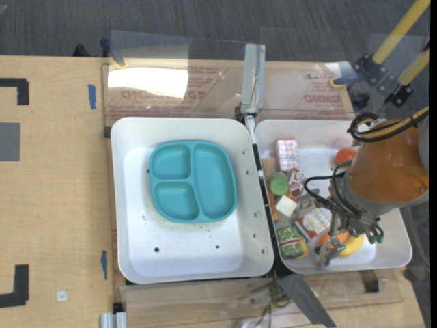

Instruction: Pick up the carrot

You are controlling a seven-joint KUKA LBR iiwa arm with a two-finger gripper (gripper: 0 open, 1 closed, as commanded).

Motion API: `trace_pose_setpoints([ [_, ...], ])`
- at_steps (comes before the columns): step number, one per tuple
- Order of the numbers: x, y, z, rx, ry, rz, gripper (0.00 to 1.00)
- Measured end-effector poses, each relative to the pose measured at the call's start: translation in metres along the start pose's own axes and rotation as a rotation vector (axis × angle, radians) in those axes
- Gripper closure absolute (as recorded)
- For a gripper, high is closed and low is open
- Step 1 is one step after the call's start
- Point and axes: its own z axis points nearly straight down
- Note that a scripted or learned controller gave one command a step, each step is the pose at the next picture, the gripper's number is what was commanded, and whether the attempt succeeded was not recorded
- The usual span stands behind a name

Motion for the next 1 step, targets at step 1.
trace_pose_setpoints([
  [1,0.0074,-0.0259,-0.0001,0.001,-0.002,-0.246,0.0],
])
